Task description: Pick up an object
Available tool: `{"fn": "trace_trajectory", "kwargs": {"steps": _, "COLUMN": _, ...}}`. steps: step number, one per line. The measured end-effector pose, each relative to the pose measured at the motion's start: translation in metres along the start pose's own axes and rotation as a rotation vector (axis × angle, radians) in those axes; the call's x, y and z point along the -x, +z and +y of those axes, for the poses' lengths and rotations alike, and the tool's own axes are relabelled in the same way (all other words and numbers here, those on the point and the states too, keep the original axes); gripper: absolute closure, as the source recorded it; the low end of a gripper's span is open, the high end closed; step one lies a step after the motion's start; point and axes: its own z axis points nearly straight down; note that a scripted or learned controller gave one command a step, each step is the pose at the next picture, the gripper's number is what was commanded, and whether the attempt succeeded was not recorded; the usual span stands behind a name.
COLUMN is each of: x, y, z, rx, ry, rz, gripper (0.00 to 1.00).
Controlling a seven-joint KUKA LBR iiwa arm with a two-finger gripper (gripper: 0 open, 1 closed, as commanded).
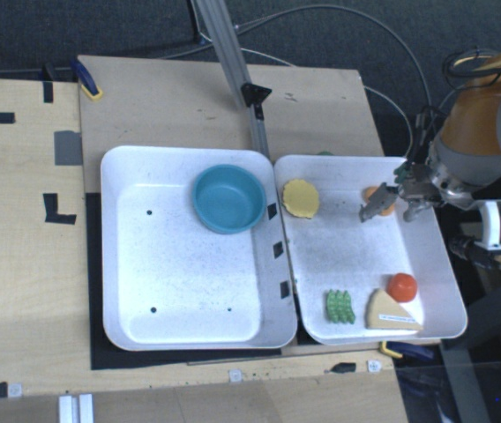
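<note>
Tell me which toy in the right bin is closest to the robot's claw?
The small orange piece, right at the gripper. The yellow round, green, red and wedge toys lie farther off.

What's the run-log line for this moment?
pincer: over right white bin, by small orange object | grasp: unclear | round blue bowl: left white bin

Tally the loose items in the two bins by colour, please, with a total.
Blue: 1, bowl in the left bin
Yellow: 1, round piece
Orange: 1, small item by the gripper
Green: 1, ridged piece
Red: 1, ball
Cream: 1, wedge
Total: 6
</note>
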Motion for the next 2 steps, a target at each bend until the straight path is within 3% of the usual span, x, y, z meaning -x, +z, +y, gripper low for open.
{"fn": "trace_trajectory", "kwargs": {"steps": 1, "x": 0.000, "y": 0.064, "z": -0.001, "rx": -0.002, "ry": 0.000, "rz": 0.001, "gripper": 0.00}}
{"fn": "trace_trajectory", "kwargs": {"steps": 2, "x": -0.001, "y": 0.099, "z": -0.001, "rx": 0.003, "ry": 0.000, "rz": -0.001, "gripper": 0.00}}
